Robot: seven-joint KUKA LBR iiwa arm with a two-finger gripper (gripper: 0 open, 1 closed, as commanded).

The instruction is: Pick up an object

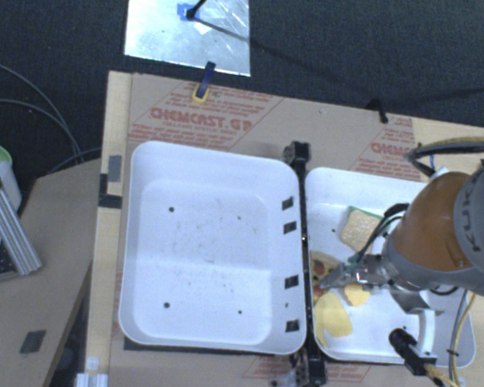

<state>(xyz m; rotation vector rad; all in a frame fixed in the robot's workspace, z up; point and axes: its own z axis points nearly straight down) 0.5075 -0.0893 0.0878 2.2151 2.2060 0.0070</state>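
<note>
My arm (446,229) hangs over the right bin (334,186). I see the gripper (350,274) low among yellow pieces (334,316) near a sponge (360,228); its grip I cannot tell. Left bin (210,245) alongside.

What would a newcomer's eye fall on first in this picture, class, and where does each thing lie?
First, the grey arm with its orange band, reaching in from the right over the right bin. Under it lie a few yellowish objects and a pale sponge-like block. Beside it sits the large left bin.
</note>
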